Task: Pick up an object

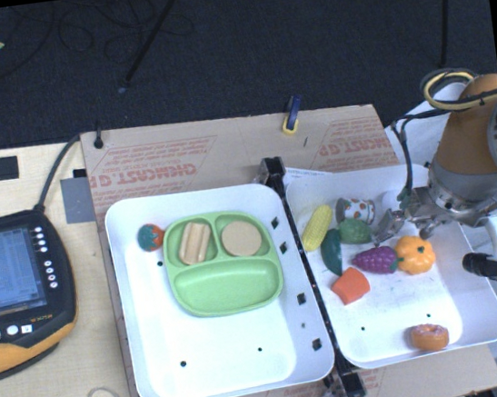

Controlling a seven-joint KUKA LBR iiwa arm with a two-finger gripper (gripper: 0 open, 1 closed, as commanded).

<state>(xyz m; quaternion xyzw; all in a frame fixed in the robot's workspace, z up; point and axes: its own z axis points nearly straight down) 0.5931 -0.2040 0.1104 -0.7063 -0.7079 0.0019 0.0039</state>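
A pale wooden bench (pixel 47 396) with a brown cardboard sheet (pixel 224 155) carried two shallow white plastic bins side by side; dark carpet lay beyond.

Nearest the camera, a glazed brown toy doughnut (pixel 428 336) sat alone in the near corner of the right bin (pixel 472 322). Further in lay a red-orange toy wedge (pixel 351 285), then a purple toy grape bunch (pixel 376 260) touching a round orange toy pumpkin (pixel 414 254). A dark green toy pepper (pixel 331 250) lay beside a yellow toy corn cob (pixel 317 226), with a green leafy toy vegetable (pixel 356 230) behind the grapes.

The left bin (pixel 161 361) held a light green plastic divided plate (pixel 227 286), its two far compartments each bearing a tan toy food piece. A small red-and-teal ball (pixel 150 237) rested just left of the plate.

The metal two-finger gripper (pixel 397 221) hung low over the right bin, close behind the pumpkin and grapes; whether it was released or clenched could not be told. Nothing was visibly grasped.

A handheld control tablet with an orange rim (pixel 14 290) lay on the bench at far left.
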